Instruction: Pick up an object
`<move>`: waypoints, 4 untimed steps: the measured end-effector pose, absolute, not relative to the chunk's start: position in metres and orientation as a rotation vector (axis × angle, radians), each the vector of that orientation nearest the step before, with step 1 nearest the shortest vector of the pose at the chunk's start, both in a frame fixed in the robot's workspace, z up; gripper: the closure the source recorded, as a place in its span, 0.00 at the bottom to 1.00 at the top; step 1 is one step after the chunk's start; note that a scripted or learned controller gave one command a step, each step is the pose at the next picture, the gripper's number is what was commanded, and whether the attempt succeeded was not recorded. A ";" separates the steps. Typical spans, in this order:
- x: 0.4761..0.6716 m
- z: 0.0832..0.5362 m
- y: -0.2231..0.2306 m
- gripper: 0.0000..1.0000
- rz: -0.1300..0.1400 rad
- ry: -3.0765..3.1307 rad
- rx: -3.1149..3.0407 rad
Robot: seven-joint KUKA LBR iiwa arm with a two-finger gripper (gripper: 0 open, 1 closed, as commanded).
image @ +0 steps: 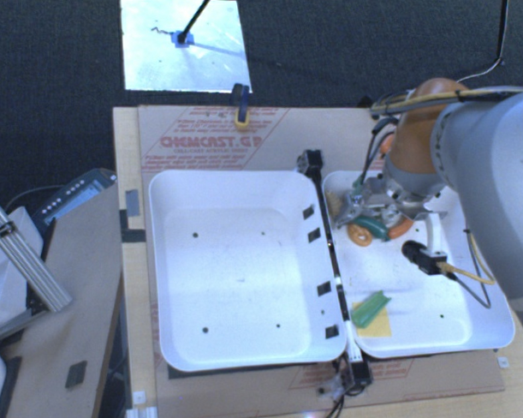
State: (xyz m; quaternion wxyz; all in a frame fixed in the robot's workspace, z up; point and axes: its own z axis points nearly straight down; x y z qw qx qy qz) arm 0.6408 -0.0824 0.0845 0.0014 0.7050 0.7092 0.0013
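My gripper (369,210) is lowered into the upper left part of the right bin (484,325), under the grey arm with its orange band. Right below it lies a small cluster: an orange ring-shaped piece (359,235), a teal piece (378,229) and a red-orange piece (400,229). The gripper's body hides where it meets them. A green block (369,308) lies on a yellow square (376,327) near the bin's front left corner.
The left bin (238,273) sits beside the right one, with black clips (315,236) along the shared rim. A black plug with a yellow cable (424,259) hangs off the arm over the right bin. A yellow-blue clamp (240,106) stands behind the bins.
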 end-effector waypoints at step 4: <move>0.623 0.085 -0.087 1.00 0.004 2.225 2.215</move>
